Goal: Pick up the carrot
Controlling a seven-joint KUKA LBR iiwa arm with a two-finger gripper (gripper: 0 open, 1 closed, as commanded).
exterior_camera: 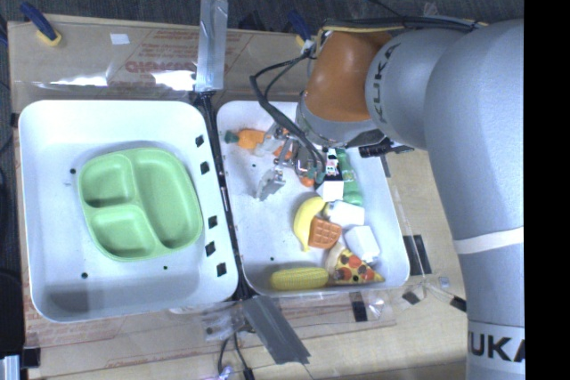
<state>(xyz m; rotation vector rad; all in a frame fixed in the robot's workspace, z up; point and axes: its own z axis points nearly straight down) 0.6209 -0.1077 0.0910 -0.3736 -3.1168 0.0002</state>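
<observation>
The carrot (250, 138) lay at the far end of the right bin (254, 255), so the pincer (270, 183) hung just beside it, spread apart and holding nothing, ready to grab.

Overhead view of two white bins. The left bin (44, 191) holds a green divided plate (138, 202). In the right bin (254, 258), the tool (283, 166) hangs beside a carrot (248, 138), above toy foods.
</observation>
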